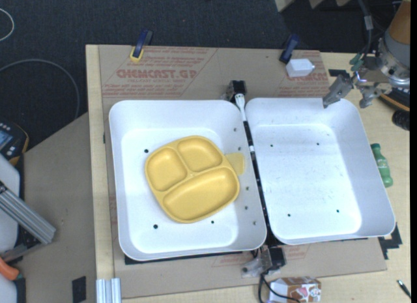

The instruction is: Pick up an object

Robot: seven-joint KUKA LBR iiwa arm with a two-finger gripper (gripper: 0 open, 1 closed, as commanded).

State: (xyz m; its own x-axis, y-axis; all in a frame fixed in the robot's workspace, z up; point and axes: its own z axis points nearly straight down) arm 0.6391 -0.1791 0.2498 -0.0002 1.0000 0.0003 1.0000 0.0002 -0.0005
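Yellow divided plate in left bin: likely light, rigid, slick plastic; best taken at raised rim. Gripper fingers spread, grasping nothing.

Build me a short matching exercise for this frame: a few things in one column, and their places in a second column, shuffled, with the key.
Things:
1. yellow divided plate
2. gripper
3. green object
4. blue-and-yellow clamp

Places:
A. above the far right corner of the right bin
B. on the board's far edge, left of centre
C. inside the left bin
D. on the bench just outside the right bin's right rim

Pairs: 1-C, 2-A, 3-D, 4-B
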